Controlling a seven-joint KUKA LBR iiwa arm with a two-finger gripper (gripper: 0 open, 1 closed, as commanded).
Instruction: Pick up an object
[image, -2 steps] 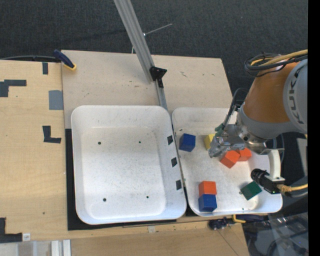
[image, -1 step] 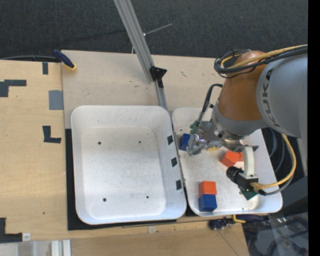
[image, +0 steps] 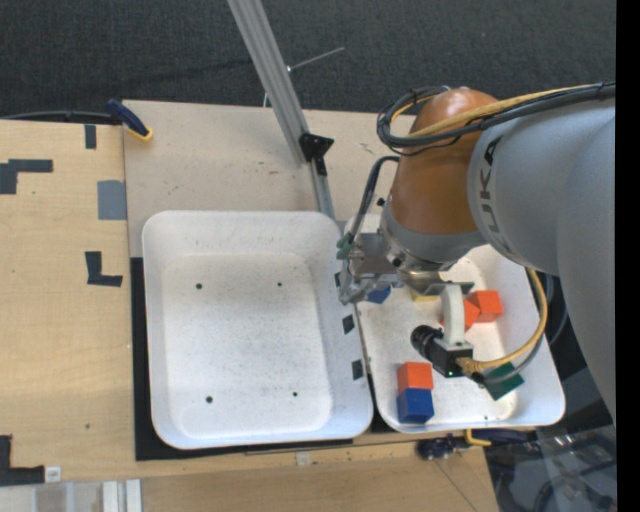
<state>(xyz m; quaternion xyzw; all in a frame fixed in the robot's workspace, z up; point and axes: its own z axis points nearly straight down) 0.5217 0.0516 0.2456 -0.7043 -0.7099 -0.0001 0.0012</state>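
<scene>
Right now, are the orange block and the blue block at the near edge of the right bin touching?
Touching. The camera view shows the orange block resting directly against the blue block, their edges meeting with no white bin floor between them.

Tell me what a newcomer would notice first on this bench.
The big grey arm with its orange band looms over the right white bin, covering much of it. Below it in that bin, an orange block sits against a blue block. The left white bin lies alongside.
</scene>
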